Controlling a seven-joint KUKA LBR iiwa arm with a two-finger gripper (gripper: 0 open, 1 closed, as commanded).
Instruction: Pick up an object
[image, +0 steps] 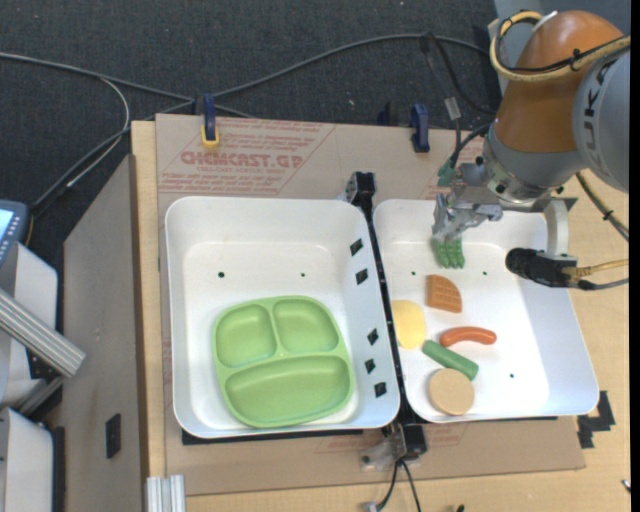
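- gripper (452, 232) hangs in right bin (560, 385), far end
- green item (449, 252) sits right at fingertips, long axis along fingers
- finger state: cannot tell, grasp unconfirmed

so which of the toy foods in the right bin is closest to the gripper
The green ridged toy, at the bin's far end directly under the gripper. The waffle-like orange piece, yellow piece, sausage and others lie nearer the camera.

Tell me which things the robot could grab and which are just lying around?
For the job:
gripper
green toy at its tip
waffle piece
yellow lemon
orange sausage
green stick
tan disc

Just lying around:
green divided plate
blue clamps
cardboard sheet
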